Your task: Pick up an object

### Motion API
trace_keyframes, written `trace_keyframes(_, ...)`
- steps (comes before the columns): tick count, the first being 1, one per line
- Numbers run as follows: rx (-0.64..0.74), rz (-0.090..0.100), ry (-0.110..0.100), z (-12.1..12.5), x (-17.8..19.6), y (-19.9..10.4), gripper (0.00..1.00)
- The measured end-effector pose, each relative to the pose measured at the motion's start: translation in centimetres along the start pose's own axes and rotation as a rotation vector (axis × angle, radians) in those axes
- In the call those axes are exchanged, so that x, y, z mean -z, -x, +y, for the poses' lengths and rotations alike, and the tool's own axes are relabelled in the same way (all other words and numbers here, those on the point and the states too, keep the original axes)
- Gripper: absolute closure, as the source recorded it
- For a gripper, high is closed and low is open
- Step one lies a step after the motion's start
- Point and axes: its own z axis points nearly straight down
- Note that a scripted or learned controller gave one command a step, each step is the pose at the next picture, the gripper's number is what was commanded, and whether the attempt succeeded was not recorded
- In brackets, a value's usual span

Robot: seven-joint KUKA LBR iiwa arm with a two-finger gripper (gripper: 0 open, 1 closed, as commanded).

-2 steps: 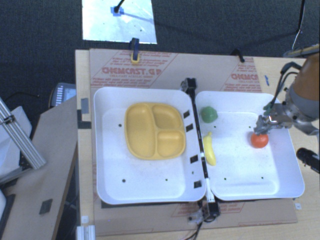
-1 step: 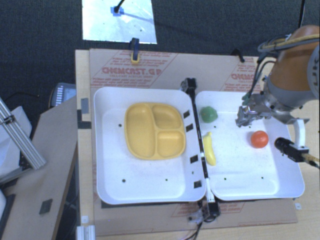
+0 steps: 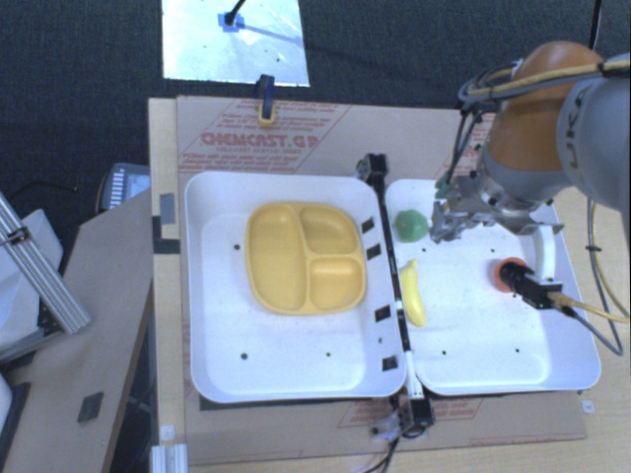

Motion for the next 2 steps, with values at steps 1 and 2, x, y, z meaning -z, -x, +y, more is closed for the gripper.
trace_keyframes(1, 0.001, 0.002, 0.001, 2.0, 1.1, -5.4, 1.0)
trace_keyframes(2, 0.001, 0.002, 0.001, 3.4, 1.9, -10.8, 1.0)
